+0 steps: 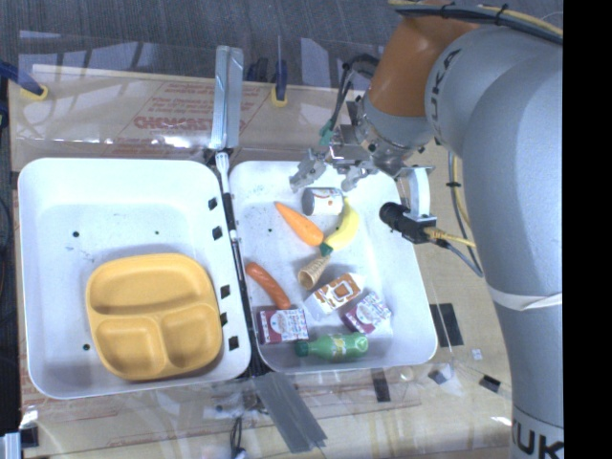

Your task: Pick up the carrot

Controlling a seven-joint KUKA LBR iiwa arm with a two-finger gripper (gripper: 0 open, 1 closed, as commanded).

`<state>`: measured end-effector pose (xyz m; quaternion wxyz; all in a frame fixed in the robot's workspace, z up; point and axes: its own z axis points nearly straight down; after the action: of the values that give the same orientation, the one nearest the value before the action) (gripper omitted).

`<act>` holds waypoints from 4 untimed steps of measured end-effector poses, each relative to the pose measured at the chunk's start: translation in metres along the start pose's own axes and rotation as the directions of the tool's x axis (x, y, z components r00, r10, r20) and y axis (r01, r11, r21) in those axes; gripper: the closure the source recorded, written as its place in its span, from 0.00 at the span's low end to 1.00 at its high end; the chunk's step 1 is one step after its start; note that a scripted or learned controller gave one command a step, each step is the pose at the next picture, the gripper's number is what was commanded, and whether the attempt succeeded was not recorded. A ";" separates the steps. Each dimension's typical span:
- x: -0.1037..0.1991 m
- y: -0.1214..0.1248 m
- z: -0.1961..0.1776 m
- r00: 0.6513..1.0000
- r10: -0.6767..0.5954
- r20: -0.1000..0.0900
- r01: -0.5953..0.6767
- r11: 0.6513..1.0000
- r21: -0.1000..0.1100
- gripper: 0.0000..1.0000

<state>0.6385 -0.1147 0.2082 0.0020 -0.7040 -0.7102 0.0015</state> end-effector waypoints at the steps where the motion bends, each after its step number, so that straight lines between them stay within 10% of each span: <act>1: -0.034 0.015 0.086 0.994 -0.108 0.008 0.108 0.994 -0.028 0.00; 2: -0.035 0.016 0.074 0.994 -0.111 0.012 0.111 0.993 -0.030 1.00; 3: -0.035 0.016 0.074 0.994 -0.111 0.012 0.111 0.993 -0.030 0.00; 4: 0.015 -0.030 0.117 1.000 0.006 0.000 -0.006 1.000 0.001 0.00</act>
<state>0.6075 -0.0998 0.0911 0.0021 -0.7060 -0.7082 0.0019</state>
